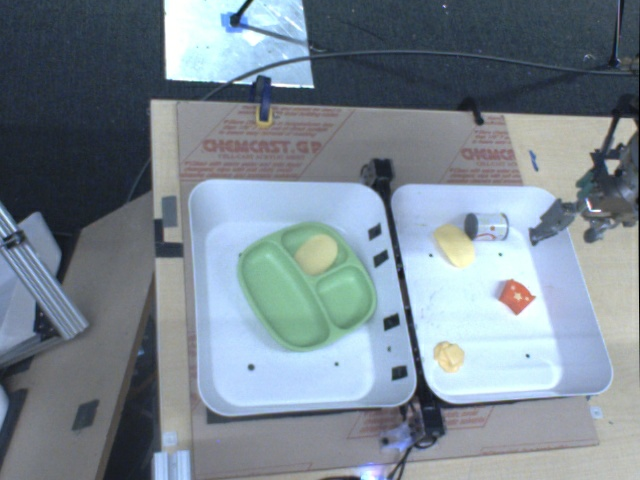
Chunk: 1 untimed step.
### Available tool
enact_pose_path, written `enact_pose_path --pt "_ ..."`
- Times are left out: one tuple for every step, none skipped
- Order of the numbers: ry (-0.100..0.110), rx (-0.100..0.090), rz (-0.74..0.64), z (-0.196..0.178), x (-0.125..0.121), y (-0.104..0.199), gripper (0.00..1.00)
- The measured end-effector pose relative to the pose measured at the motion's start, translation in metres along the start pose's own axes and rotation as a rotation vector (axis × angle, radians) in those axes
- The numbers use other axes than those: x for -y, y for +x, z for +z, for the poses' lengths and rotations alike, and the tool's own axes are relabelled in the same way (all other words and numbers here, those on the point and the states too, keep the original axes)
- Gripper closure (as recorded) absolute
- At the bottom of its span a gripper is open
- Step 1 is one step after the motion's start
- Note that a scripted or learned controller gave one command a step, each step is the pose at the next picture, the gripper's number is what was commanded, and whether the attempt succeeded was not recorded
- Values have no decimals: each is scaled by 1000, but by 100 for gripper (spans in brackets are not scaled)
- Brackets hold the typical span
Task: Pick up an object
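Observation:
The right bin (575, 368) holds a pale yellow lump (455, 245), a small silver cylinder (487, 227) right behind it, a red block (516, 295) and a small yellow piece (449, 356) near the front. My gripper (564, 234) hovers over the bin's far right corner, to the right of the cylinder and apart from it. Its fingers are spread open with nothing between them.
In the left bin (225, 368) lies a green divided plate (290, 303) with a yellow lump (318, 254) in its far compartment. Black clips run along the divider between the bins. A blue-and-yellow clamp (263, 101) sits on the board's far edge.

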<state>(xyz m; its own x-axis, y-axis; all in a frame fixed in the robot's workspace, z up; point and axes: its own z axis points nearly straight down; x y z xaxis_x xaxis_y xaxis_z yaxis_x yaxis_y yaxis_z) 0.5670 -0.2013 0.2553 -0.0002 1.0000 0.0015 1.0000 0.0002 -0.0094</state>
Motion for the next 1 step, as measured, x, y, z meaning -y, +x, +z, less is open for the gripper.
enact_pose_path --pt "-11 2 -4 -7 -2 1 0"
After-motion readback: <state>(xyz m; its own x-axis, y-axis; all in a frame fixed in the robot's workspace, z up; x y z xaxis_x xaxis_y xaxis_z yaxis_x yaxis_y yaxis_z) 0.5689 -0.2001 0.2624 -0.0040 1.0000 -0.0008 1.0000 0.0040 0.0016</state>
